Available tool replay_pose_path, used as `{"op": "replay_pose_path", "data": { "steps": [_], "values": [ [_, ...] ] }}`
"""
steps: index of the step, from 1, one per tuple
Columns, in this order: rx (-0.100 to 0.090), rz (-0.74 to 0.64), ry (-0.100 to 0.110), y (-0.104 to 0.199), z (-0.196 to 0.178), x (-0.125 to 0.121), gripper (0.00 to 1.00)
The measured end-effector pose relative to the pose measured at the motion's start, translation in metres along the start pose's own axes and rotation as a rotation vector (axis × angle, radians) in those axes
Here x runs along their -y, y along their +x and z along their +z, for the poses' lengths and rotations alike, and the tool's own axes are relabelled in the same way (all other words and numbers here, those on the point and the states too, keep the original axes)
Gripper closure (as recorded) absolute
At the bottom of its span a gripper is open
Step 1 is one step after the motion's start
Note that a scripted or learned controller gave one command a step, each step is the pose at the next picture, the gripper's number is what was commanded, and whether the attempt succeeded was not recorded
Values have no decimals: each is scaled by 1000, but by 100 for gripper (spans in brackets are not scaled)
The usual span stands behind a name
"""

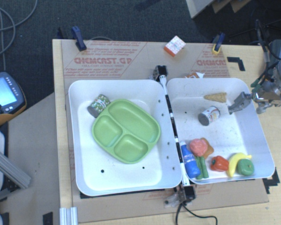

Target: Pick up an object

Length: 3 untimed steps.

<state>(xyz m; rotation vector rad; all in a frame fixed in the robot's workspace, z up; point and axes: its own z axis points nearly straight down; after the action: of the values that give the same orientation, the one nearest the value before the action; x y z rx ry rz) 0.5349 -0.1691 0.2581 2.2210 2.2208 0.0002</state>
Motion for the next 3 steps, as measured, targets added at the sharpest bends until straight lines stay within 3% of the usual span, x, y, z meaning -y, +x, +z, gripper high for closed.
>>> {"op": "replay_pose_path", "data": {
  "steps": [1, 2, 3],
  "values": [
    [-5, -4, 10, 47, 107, 4, 0],
    [-2, -1, 6, 38, 178, -26, 0],
    [2, 1, -11, 33, -15, 57, 0]
  ]
}}
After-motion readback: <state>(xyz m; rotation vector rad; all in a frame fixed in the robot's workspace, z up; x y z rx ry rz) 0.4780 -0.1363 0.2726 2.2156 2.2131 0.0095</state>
